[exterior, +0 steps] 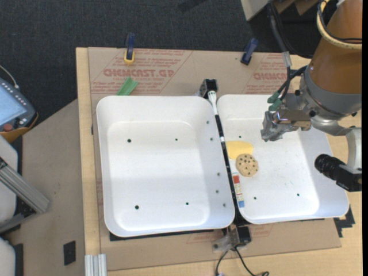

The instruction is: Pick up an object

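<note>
Cookie (247,165) lying in the right bin (299,203) near its left wall, touching a yellow piece (238,149), a card (237,190) lying beside them, tool (271,132) hovering above the bin, left bin (115,154) sitting alongside on the counter (92,73)

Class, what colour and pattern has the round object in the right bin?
Tan with dark spots, like a cookie; camera view.

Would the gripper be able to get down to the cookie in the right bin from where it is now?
Probably yes: the gripper hangs over the right bin, and the cookie lies uncovered beside a yellow piece.
</note>
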{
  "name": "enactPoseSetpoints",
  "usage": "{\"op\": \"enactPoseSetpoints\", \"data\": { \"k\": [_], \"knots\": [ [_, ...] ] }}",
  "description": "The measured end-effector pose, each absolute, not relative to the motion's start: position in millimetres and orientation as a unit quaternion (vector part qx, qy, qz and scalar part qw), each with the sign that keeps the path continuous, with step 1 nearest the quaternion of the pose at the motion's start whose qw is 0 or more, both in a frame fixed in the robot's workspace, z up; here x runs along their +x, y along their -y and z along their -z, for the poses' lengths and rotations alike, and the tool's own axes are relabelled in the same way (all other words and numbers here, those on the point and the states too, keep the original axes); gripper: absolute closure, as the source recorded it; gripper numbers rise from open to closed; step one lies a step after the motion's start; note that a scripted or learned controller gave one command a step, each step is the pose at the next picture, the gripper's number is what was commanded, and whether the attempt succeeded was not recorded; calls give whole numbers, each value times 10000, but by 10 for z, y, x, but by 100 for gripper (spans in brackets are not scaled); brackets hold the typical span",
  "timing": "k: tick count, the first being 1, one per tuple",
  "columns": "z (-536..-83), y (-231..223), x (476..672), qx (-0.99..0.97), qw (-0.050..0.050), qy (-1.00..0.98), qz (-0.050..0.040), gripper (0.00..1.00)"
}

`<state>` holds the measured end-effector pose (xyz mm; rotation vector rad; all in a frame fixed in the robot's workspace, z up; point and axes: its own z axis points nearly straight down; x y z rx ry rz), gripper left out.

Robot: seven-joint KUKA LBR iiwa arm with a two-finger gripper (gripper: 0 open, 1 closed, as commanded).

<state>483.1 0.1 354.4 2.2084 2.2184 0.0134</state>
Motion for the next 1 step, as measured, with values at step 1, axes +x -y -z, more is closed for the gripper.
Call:
{"op": "enactPoseSetpoints", "data": {
  "k": [1],
  "knots": [
    [-3645,-3,4837,7051,67,-7091,-47,100]
  ]
}}
